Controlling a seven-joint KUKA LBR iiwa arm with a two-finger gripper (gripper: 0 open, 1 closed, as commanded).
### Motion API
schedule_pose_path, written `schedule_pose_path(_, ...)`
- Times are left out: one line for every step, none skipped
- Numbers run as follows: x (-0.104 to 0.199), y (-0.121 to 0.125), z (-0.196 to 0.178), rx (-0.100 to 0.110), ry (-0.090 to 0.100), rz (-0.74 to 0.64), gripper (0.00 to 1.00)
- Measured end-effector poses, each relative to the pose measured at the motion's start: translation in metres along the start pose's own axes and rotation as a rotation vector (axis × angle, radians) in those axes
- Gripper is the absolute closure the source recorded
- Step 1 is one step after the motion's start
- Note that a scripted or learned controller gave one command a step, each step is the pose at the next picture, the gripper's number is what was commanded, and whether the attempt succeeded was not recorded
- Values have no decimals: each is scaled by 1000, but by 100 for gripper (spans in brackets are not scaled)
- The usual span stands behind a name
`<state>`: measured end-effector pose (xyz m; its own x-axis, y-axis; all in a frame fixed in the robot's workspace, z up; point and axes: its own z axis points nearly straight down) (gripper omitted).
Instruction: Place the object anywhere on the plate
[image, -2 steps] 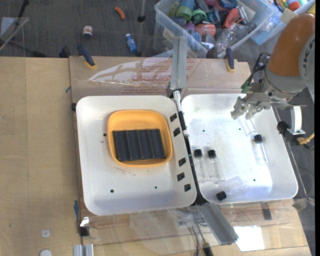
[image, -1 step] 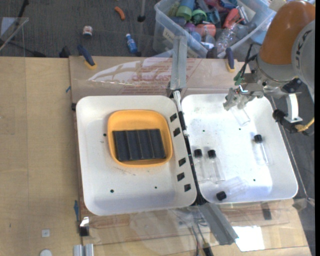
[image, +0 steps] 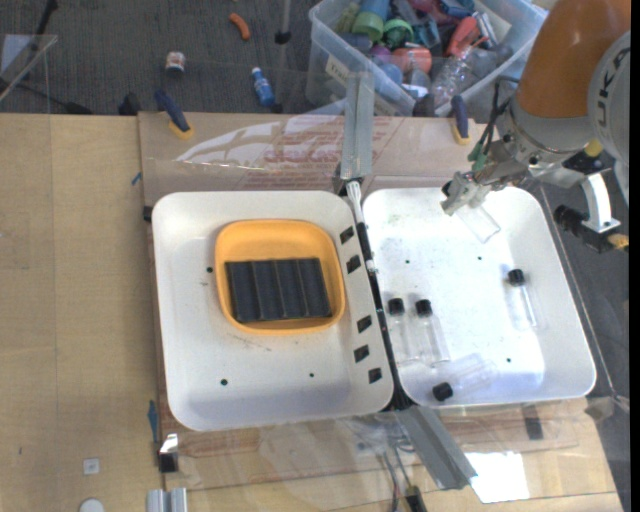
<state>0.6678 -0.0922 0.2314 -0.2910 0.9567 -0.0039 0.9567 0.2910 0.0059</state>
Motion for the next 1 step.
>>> schedule_pose_path(14,4,-21,-1,0,-155,100)
